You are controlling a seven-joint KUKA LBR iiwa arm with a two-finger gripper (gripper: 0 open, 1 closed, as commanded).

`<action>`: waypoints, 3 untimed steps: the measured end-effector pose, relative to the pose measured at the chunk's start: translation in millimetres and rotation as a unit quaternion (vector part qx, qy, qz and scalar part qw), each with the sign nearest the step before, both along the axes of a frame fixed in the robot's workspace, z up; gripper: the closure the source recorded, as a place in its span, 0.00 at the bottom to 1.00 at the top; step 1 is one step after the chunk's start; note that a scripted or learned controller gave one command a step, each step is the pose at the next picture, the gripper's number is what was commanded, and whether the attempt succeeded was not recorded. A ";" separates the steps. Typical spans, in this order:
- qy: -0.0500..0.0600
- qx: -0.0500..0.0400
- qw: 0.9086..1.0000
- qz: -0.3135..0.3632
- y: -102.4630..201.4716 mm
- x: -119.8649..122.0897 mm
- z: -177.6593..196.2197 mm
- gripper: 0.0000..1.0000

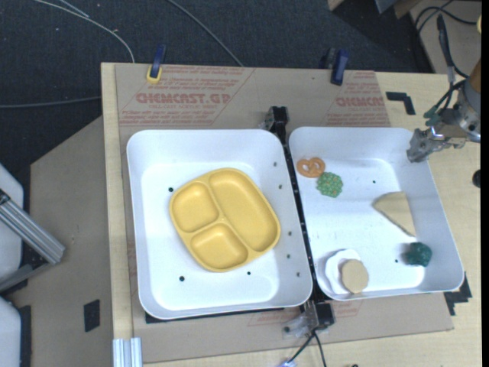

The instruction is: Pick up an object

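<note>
A robot arm's gripper (425, 142) hangs at the far right rim of the right-hand bin (359, 144), at about the 3 o'clock edge of the scene; whether it is open or closed cannot be told from this angle, and nothing is seen in its hold. Inside that bin, the loose objects lie well apart from the gripper. A pretzel (311, 167) and a green leafy clump (330, 183) sit just beside each other toward the gripper's 9 o'clock, near the bin's left wall. A tan wedge (397, 210), the nearest piece, rests at roughly the gripper's 7 o'clock. A dark teal object (417, 254) lies near the bin's right wall at the gripper's 6 o'clock. A round tan disc (354, 275) sits on a white cup-like piece (331, 267) in the bin's near-left corner, toward 7 o'clock. The left-hand bin (153, 228) holds a yellow three-compartment tray (223, 219), set at a tilt.
</note>
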State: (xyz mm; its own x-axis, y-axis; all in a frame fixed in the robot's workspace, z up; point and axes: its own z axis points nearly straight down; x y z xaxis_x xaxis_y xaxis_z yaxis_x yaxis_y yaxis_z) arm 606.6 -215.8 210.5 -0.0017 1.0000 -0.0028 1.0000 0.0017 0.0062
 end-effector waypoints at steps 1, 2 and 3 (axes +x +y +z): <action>0.001 0.000 1.000 0.000 -0.2 1.0 17.8 1.00; 0.004 0.003 1.000 0.002 57.2 -17.2 25.6 1.00; 0.005 0.003 1.000 0.002 114.2 -24.9 19.9 1.00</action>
State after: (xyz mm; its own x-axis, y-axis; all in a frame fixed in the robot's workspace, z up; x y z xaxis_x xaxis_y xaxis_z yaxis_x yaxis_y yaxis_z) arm 581.7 -101.5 230.4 -0.0057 1.0000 0.0029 1.0000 0.0057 -0.0029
